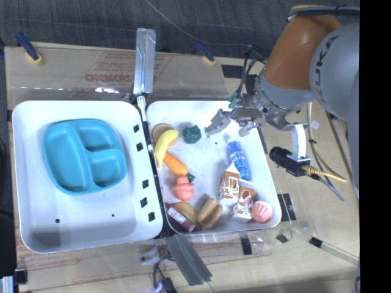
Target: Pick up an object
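Gripper looks like bare metal w/ a dull shine. Bin under it is smooth glossy white plastic. Toy food just below-left: banana and carrot, smooth plastic, slight sheen. Further left, blue tray is matt-ish plastic. Bench to the right looks like wood, matt.

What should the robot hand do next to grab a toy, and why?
Probably go straight down a little. The gripper hangs over the right bin with its fingers spread and nothing between them. The blue bottle lies just below it in the picture, and the small green toy sits to its left, apart from the other toys, so either looks like an easy target.
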Available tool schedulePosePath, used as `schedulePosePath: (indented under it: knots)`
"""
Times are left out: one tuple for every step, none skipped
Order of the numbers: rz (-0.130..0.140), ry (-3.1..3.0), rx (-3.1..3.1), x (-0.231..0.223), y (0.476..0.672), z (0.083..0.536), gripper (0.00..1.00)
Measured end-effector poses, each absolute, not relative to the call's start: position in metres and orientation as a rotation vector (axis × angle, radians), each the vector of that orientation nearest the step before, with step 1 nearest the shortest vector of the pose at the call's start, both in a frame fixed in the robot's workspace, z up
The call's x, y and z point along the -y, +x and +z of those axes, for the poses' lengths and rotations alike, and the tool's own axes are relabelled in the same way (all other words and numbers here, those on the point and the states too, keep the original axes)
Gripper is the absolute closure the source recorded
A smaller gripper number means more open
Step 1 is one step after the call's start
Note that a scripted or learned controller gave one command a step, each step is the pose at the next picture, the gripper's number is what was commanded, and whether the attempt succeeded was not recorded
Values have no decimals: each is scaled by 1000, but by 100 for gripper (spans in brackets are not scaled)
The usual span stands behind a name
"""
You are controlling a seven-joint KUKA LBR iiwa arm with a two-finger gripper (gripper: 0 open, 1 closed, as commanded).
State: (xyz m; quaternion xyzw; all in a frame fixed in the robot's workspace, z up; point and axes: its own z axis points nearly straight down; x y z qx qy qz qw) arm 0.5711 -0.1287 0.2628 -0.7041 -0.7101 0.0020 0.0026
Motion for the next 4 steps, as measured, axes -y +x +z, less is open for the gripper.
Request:
schedulePosePath:
  knots:
    - [3,-2250,2190,101,593,105,0]
    - [5,-2142,2291,93,538,90,0]
    - [9,-2136,2295,94,538,98,100]
    - [-3,-2151,2288,13,590,193,100]
